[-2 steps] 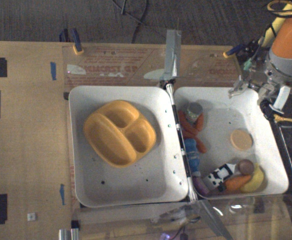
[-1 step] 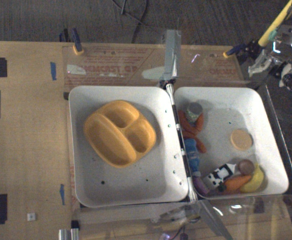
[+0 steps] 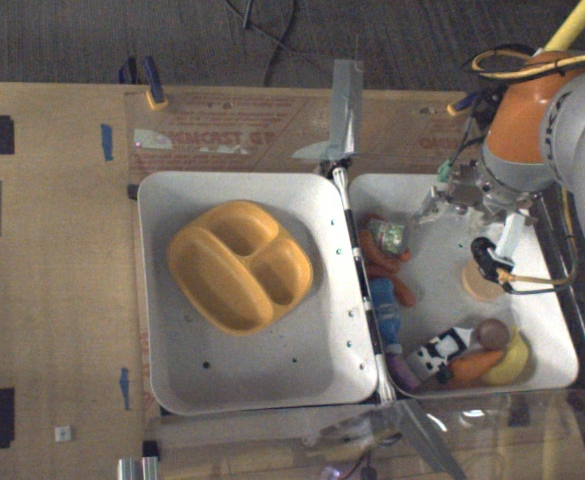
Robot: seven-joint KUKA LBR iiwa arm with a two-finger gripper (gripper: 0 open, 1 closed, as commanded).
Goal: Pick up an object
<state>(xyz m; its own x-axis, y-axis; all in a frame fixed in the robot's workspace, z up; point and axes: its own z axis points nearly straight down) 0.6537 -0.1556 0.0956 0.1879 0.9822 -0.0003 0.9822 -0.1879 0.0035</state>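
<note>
- In the right bin [image 3: 562, 343], toys lie along the left wall and front: a carrot [image 3: 475, 366], a banana [image 3: 513, 360], a blue toy [image 3: 384, 308].
- The end effector [image 3: 477, 200] hangs over the bin's back; I cannot tell its grip.
- A yellow plate [image 3: 239, 265] sits in the left bin [image 3: 172, 368].

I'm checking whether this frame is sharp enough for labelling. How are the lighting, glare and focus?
Camera view: lighting is soft and even, with faint shadows along the left bin walls; the yellow divided plate is crisp; the small toys in the right bin corner blur together; the end effector looks soft and cluttered by cables; mild glare at the bottom edge.
</note>
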